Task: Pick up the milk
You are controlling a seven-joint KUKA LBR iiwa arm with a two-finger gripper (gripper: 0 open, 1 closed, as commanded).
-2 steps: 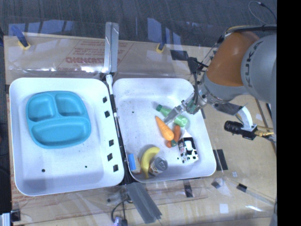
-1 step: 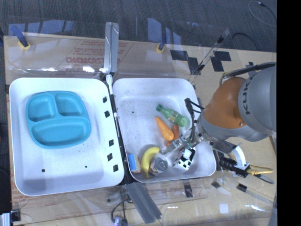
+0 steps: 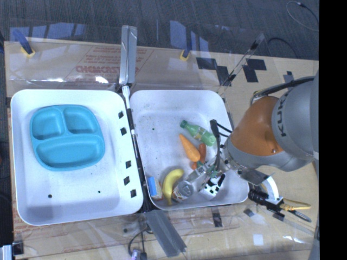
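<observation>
The milk [image 3: 213,184] looks like a small white carton with black patches, lying in the near right corner of the right bin [image 3: 157,112]. My gripper [image 3: 206,171] comes in from the right and hangs low over that corner, just above and left of the milk. It sits between the milk and a grey can [image 3: 185,190]. The wrist hides part of the milk, and I cannot see anything held.
In the right bin also lie a yellow banana [image 3: 171,183], an orange carrot [image 3: 190,148], a green bottle [image 3: 197,131] and a small blue item [image 3: 153,188]. The left bin [image 3: 70,199] holds a blue divided tray [image 3: 66,136]. The arm's orange band [image 3: 255,131] overhangs the right bin's right wall.
</observation>
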